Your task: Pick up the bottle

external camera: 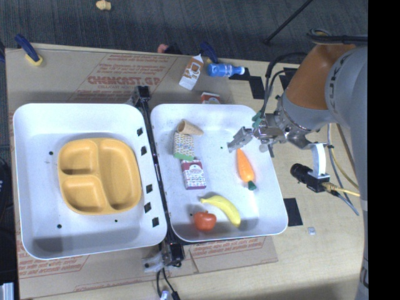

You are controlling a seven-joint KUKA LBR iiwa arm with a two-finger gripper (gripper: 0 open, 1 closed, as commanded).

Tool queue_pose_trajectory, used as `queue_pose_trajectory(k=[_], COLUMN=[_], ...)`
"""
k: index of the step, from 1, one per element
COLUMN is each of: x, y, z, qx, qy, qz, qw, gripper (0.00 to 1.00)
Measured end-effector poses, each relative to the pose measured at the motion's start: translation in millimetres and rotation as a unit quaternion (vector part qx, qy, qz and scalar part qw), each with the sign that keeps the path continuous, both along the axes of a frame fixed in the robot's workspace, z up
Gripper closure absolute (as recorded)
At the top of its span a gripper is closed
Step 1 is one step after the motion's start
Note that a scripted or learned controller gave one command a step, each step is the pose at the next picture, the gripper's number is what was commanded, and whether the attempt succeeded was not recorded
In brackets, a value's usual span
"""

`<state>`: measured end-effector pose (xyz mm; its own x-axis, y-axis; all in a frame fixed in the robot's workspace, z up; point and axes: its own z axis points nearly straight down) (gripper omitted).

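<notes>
Table (325, 255): pale wood-toned top, lit evenly from above. Cardboard sheet (119, 80): flat, brown, red printing, laid over the table. Clamps (28, 50): blue with yellow tips, at the cardboard's far edge. Black tape squares (292, 211): stuck to the table on the right. Floor (156, 11): dark grey ribbed carpet beyond the far edge, a small yellowish scrap (103, 5) lying on it. Dark rod (300, 11): slanting across the upper right.

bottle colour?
Blue, with a lighter cap end; the bottle lies on the bench behind the right bin, clearest in the camera view.
</notes>
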<state>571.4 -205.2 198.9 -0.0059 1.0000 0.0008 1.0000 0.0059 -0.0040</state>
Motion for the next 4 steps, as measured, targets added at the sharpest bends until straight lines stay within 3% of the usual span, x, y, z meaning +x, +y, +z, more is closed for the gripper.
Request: queue_pose_trajectory(k=[1,2,3,4], x=[0.5,-83.1,-94.9,-95.7], y=[0.5,-5.8,-2.7,4.3], z=[10.1,-4.2,50.6,-7.9], qx=[0.0004,0.0000,-0.0006,0.0001], qy=[0.001,0.000,0.000,0.001], qz=[0.002,-0.065,-0.129,-0.198], qw=[1.0000,0.9979,0.9917,0.9802], gripper=[1.00,1.00,1.00,1.00])
